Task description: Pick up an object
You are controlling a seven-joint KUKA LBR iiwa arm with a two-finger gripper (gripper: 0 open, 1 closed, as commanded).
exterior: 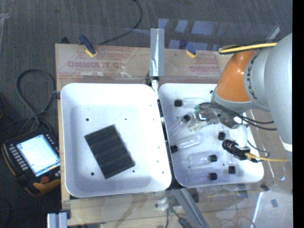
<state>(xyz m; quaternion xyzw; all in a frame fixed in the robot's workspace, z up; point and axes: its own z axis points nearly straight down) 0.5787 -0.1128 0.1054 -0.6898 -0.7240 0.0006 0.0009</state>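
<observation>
Several clear vials with black caps lie in the right bin point(256, 175): one at the middle point(187, 140), one lower point(202, 159), one near the front wall point(199, 177). Two more lie at the back, one point(189, 101) by the far wall and one point(182, 121) beside the gripper. My gripper point(201, 115) hangs low over the back half of this bin, under the orange band point(235, 80), just right of that vial. A flat black ribbed pad point(109, 151) lies in the left bin point(66, 141).
Loose black caps point(221, 136) sit right of the vials, and a black cable fitting point(231, 146) hangs from the wrist. A metal post point(156, 51) stands behind the bins' shared wall. A teach pendant point(33, 156) lies left of the bench.
</observation>
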